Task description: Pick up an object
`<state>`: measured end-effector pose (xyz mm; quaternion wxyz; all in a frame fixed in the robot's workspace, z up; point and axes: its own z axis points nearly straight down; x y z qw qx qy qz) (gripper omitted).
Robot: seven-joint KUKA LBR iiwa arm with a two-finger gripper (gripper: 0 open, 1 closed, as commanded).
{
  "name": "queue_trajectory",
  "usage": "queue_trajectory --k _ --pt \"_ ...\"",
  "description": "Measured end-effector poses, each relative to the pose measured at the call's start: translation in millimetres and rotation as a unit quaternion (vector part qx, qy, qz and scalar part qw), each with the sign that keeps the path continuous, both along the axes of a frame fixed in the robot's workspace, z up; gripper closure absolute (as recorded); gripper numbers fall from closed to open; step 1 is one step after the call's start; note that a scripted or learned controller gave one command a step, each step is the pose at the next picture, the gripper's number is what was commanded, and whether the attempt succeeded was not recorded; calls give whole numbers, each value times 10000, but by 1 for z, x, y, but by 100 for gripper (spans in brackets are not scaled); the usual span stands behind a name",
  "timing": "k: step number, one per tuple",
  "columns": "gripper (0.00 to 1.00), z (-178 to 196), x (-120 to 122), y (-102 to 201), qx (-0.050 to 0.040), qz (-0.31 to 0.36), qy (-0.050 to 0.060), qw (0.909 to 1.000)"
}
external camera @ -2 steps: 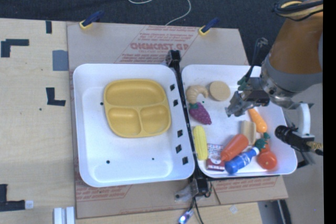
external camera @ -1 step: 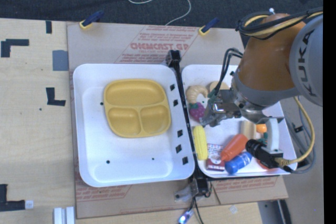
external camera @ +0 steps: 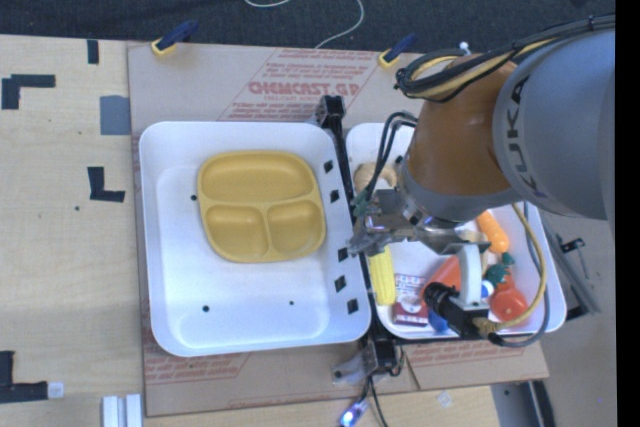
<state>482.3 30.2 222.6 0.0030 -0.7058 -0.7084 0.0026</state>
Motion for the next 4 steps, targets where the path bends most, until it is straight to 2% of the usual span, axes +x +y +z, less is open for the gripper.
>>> queue_trajectory --k 1,2,3,4 --pt "0 3 1 -2 -2 -14 -24 10000" --pt "100 12 1 -2 -2 -10 -13 10000" --pt "100 128 2 67 22 37 -93 9999" --pt "100 144 1 10 -9 -37 -44 10000"
